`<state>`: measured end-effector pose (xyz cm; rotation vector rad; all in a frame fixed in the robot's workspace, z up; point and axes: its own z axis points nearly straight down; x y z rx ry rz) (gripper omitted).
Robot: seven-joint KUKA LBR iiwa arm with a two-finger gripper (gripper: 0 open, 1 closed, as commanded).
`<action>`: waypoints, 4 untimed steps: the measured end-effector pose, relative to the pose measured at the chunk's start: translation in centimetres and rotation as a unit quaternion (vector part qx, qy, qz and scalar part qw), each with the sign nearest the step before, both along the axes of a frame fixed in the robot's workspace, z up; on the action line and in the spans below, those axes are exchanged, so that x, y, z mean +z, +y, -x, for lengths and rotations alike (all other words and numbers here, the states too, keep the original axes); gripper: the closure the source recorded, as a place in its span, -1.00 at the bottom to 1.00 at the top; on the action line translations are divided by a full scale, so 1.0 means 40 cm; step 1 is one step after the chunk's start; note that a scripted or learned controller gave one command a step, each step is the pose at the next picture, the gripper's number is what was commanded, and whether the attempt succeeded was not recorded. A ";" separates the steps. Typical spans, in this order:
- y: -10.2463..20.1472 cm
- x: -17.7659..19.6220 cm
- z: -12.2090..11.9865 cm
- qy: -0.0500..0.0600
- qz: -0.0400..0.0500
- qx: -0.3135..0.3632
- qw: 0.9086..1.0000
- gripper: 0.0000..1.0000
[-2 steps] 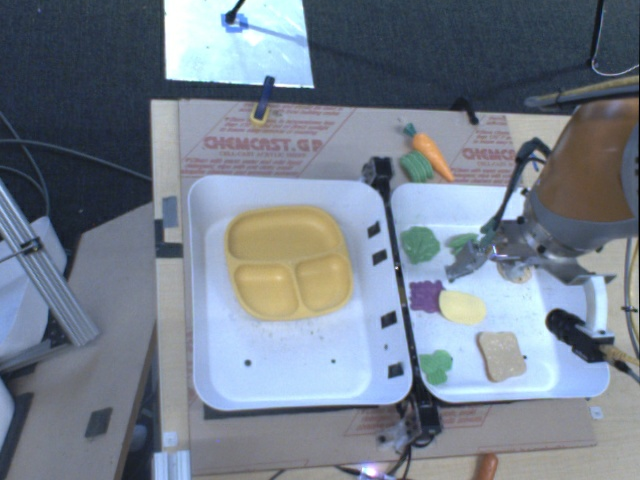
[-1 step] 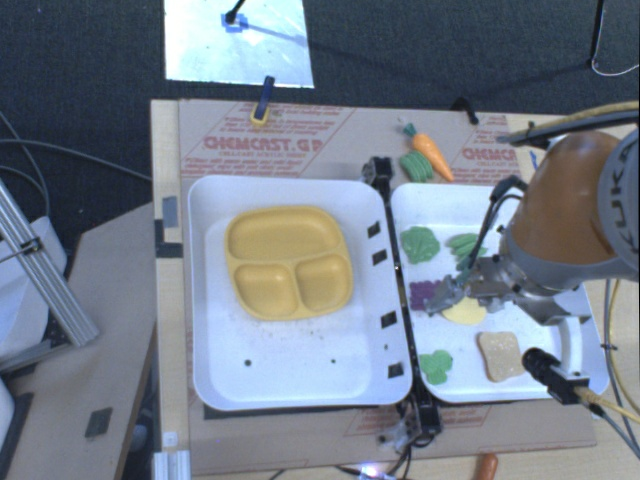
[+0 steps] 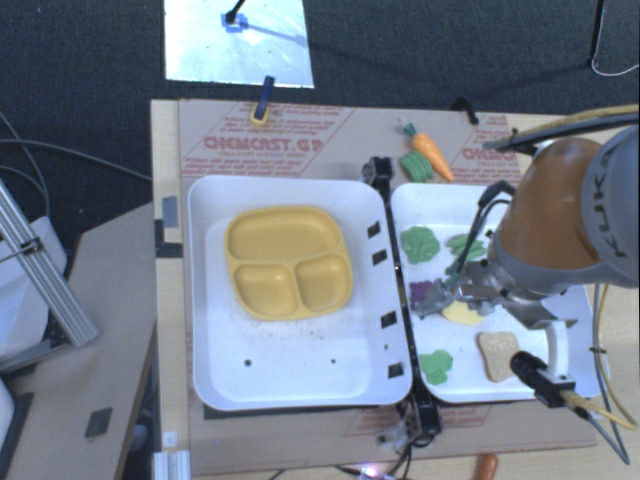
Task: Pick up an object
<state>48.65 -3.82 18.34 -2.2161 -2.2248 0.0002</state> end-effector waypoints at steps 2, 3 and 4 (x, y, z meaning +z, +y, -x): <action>0.048 -0.012 0.003 0.003 0.001 -0.003 1.000 -1.00; 0.168 0.554 -0.005 -0.011 -0.001 0.003 1.000 -1.00; 0.163 0.559 -0.003 -0.004 0.001 0.003 1.000 1.00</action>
